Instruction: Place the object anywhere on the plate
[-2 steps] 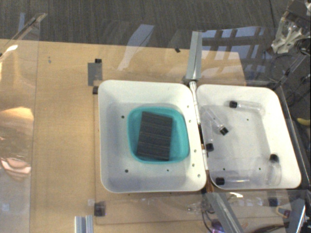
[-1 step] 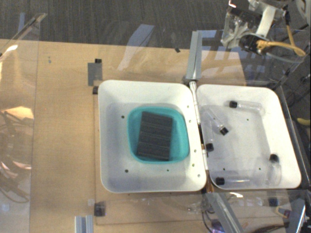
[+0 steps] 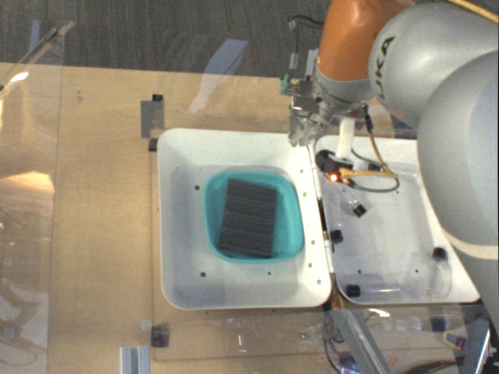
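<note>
Teal catches our eye first: from the fixed overhead camera we see a teal plate [image 3: 253, 217] sitting in the middle of the left white bin [image 3: 181, 209], and on it lies the dark ridged block [image 3: 249, 217], flat and slightly tilted, well inside the plate's rim. So the object rests on the plate, with nothing touching it.

Up and to the right, we find the grey arm [image 3: 437, 68] with its orange band [image 3: 349, 33] reaching in, and the gripper [image 3: 306, 131] hangs over the far edge where the two bins meet, well apart from the block. We cannot tell how it is set from this angle, though we see nothing in its grasp.

Over in the right white bin [image 3: 405, 232] we spot a small lit device with orange wires [image 3: 355, 174] near the far left corner, plus a few small dark bits [image 3: 358, 208] scattered on the floor. Both bins sit on the pale wooden bench [image 3: 78, 209].
</note>
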### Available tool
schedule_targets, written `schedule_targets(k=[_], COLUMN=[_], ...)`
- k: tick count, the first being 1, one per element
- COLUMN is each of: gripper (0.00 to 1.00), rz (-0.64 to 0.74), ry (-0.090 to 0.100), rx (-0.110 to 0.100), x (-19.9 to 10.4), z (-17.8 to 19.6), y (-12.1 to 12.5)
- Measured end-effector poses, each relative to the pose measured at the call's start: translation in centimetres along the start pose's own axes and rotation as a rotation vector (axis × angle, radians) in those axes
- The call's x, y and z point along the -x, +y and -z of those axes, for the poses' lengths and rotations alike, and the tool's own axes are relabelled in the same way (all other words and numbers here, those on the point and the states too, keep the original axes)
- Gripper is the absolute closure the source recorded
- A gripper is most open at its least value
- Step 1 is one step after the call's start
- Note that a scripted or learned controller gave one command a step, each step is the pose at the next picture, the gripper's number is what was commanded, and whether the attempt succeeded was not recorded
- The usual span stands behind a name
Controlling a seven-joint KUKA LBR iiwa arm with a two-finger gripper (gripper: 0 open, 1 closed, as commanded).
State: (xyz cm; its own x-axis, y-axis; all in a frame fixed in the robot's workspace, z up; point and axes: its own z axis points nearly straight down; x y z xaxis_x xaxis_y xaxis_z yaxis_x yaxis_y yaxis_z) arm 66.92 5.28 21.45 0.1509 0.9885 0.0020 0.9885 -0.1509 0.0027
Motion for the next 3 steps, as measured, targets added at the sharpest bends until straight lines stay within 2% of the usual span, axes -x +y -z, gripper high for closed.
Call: schedule_targets(k=[3], gripper=[1.0], rz=[0.002], ry=[0.008], rx=[0.016], x=[-0.2], z=[3.6], y=[0.4])
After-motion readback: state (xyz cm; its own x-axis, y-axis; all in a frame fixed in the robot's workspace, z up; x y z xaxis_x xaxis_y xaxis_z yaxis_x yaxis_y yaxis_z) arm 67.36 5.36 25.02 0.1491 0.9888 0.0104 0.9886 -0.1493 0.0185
